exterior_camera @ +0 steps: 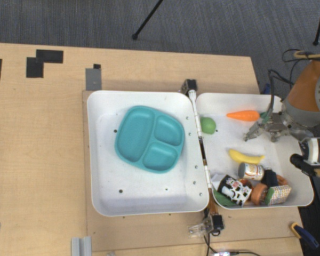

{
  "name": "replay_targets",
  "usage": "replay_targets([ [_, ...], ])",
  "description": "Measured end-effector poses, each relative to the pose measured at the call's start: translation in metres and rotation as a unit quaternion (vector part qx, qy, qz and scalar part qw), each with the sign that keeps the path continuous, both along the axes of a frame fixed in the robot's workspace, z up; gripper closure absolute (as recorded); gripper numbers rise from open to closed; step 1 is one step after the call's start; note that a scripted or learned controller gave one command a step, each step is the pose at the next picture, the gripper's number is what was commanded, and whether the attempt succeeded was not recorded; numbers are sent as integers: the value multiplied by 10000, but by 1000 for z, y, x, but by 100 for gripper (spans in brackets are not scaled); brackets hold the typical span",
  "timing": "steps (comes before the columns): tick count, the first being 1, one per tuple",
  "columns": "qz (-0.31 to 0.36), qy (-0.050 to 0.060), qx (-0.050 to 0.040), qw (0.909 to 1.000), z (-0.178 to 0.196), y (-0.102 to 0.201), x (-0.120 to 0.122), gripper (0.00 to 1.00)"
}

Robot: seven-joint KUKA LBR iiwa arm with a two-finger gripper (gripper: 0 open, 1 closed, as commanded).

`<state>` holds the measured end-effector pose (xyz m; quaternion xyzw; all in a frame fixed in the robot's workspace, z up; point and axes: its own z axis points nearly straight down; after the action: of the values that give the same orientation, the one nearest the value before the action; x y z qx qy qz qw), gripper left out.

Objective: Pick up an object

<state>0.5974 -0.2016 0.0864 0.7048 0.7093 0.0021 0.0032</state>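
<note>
Gripper (262, 129) hangs over the right bin (304, 199), fingers spread open, nothing between them. Orange carrot (242, 115) lies just beside the fingers, toward the bin's far edge. Green ball (207, 125) sits near the divider. Yellow banana (245, 156) lies mid-bin, with a small can (252, 170) and a cluster of packaged items at the near edge. Left bin (104, 196) holds a teal divided plate (149, 138).

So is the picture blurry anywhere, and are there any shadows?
In the camera view the teal tray and carrot look sharp; the toys heaped in the right bin's near corner are too small to make out; lighting is soft and even, with only faint shadows beside the banana and gripper.
</note>
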Motion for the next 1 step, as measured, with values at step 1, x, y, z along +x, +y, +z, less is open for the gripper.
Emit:
replay_targets([
  [1, -45, 130, 15, 9999, -3, 68, 65, 0],
])
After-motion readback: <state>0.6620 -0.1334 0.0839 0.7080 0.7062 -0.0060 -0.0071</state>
